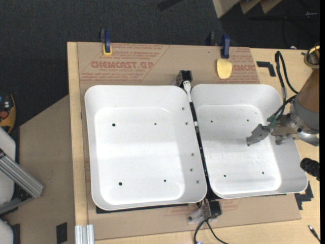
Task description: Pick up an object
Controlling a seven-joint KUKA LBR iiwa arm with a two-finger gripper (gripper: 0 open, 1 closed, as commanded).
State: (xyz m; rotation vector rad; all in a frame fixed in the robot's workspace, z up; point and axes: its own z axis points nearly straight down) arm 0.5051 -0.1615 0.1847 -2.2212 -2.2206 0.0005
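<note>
Here, gripper [256,134] low above right bin [238,98]

A grey robot arm enters from the right edge of the camera view, its thick upper segment tan-grey and rising out of the top right. Below that segment the wrist narrows into a metal housing with thin dark and green cables looping around it. The pincer [255,135] projects leftward and slightly downward from the wrist, tilted at a slant. Its tip appears as one grey wedge; the fingers' spacing is too small to tell.
</note>
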